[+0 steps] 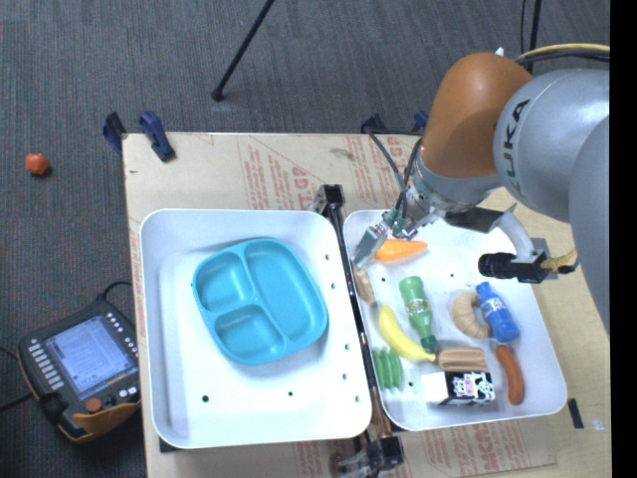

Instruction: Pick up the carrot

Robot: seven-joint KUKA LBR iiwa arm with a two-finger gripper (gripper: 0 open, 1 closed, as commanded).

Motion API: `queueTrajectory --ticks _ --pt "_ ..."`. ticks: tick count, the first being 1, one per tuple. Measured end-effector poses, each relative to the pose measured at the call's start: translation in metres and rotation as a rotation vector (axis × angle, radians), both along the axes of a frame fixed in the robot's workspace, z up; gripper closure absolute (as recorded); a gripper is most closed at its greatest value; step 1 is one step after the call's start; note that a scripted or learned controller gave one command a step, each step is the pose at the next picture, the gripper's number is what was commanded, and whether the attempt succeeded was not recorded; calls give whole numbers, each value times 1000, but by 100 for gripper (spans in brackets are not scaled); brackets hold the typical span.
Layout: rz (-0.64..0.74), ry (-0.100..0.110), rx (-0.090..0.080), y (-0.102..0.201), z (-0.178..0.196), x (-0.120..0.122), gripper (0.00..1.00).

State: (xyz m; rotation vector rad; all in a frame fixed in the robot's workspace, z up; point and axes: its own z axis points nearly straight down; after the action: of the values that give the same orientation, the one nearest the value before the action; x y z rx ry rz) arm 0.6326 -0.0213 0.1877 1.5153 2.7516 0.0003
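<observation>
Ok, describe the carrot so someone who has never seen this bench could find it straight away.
Of the two white bins, go to the right bin, the one crowded with toy food. The carrot lies near its upper left corner, just below the gripper. It is the one orange, tapered piece there, lying above the green bottle and the banana.

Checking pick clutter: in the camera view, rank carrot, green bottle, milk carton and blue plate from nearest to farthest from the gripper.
From the gripper:
1. carrot, right beside the fingertips, top of the right bin.
2. green bottle, just below it, mid-bin.
3. blue plate, across in the left bin.
4. milk carton, bottom of the right bin.
</observation>
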Motion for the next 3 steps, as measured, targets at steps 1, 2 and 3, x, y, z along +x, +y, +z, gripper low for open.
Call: queueTrajectory --ticks 1,2,3 --pt "-166 0 0 -2 0 12 0" --pt "-133 4 -1 -78 -79 10 0" --pt "-13 -4 1 -23 2 13 0"
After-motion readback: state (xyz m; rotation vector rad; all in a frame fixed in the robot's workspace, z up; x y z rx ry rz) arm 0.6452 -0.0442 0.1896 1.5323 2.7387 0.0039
